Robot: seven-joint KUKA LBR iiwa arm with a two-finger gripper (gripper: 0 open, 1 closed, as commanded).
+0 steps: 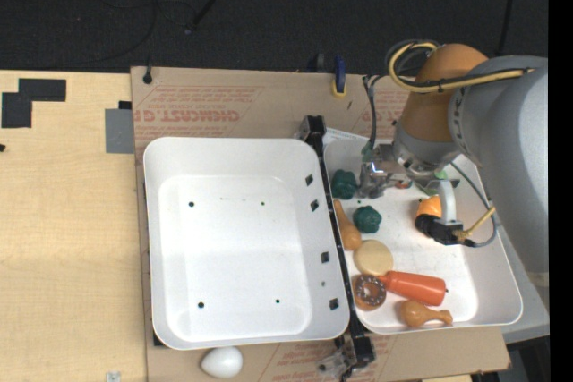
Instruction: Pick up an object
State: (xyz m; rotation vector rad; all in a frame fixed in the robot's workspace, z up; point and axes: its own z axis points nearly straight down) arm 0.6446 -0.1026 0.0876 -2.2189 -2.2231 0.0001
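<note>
My gripper hangs low over the back left part of the right bin, reaching in from the right. Just left of it lies a dark green piece, and a second dark green piece sits a little in front of it. Nearer the front lie a tan round piece, an orange carrot, a brown donut and a tan gourd. A yellow-brown piece rests against the bin's left wall. I see nothing held by the gripper.
The left bin stands beside the right one, their walls touching. A white egg-shaped thing lies on the bench in front of the left bin. A small orange piece sits by the wrist.
</note>
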